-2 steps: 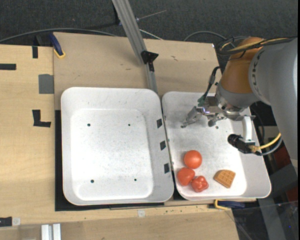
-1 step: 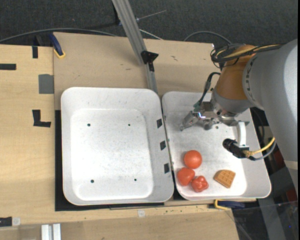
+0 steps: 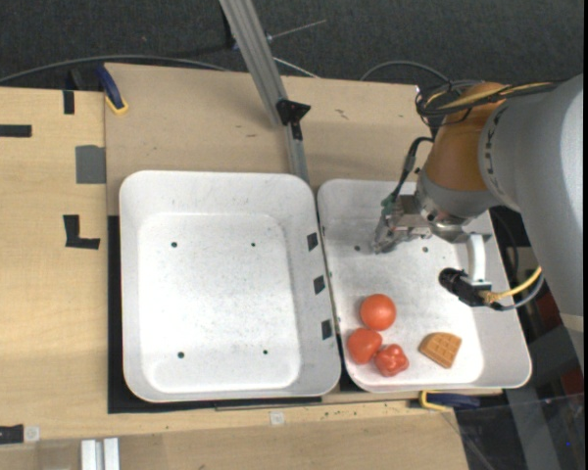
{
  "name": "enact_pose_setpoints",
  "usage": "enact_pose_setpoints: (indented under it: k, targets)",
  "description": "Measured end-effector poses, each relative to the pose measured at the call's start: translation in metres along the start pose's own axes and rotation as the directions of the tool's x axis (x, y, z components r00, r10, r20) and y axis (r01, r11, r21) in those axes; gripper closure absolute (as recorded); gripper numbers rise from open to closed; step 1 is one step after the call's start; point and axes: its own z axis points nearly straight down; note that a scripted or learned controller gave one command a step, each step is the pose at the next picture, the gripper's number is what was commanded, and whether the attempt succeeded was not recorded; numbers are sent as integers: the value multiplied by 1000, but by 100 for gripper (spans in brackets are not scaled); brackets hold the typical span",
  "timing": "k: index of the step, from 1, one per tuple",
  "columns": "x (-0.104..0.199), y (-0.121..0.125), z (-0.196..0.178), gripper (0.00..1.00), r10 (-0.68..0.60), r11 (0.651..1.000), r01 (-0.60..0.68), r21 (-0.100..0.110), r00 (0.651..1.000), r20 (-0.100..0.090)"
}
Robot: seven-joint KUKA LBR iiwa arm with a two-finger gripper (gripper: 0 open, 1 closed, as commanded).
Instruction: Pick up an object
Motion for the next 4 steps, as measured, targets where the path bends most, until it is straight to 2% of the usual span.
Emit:
enact_pose_setpoints:
  k: [2, 3, 4]
  targets:
    - [11, -12, -106, 100, 0, 1000, 0, -5, 1000, 1]
    - [12, -5, -168, 100, 0, 1000, 0, -8, 1000, 1]
    - [71, -7, -151, 100, -3, 1000, 3, 0, 1000, 0]
